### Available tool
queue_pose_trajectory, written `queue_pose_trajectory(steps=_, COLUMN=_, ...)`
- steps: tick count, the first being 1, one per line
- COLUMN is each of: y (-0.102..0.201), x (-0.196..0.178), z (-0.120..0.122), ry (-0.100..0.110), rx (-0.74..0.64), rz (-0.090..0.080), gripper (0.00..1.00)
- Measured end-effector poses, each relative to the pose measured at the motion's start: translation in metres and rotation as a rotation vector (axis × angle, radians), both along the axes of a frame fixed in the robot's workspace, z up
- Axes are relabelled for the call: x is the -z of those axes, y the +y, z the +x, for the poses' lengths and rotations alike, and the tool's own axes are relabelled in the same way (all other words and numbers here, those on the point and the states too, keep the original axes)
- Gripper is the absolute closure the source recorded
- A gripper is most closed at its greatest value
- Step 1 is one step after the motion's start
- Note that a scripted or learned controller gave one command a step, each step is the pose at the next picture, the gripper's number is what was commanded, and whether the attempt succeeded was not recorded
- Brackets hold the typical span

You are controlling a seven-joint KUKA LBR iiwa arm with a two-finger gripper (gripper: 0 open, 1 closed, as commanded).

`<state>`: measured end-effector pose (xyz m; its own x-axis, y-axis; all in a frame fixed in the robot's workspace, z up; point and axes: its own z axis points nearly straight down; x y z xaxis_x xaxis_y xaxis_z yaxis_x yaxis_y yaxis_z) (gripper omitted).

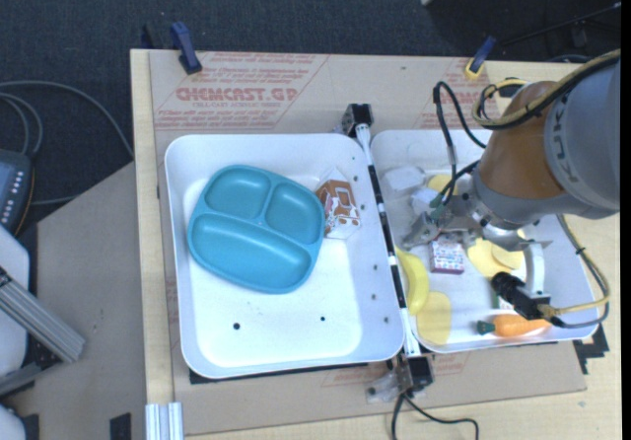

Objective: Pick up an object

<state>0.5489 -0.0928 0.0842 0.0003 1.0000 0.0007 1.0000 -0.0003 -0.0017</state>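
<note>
Arm over the right bin (582, 260), left bin (182, 231) untouched.
The tool (444, 221), grip state unreadable, sits low among a banana (416, 282), small carton (447, 256) and carrot (518, 327); left bin holds a blue divided plate (254, 228), a patterned packet (338, 207), and open floor.

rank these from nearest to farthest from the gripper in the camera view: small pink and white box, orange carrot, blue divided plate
1. Small pink and white box, right bin, just below the gripper.
2. Orange carrot, right bin's lower right corner.
3. Blue divided plate, left bin, across the divider.
</note>
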Motion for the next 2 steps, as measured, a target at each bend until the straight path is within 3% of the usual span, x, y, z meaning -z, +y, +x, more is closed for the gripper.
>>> queue_pose_trajectory(steps=1, y=0.0, x=-0.01, z=0.0, ry=-0.002, rx=0.002, rz=0.0, gripper=1.0)
queue_pose_trajectory(steps=2, y=0.073, x=-0.1, z=-0.027, ry=-0.002, rx=-0.001, rz=0.0, gripper=1.0)
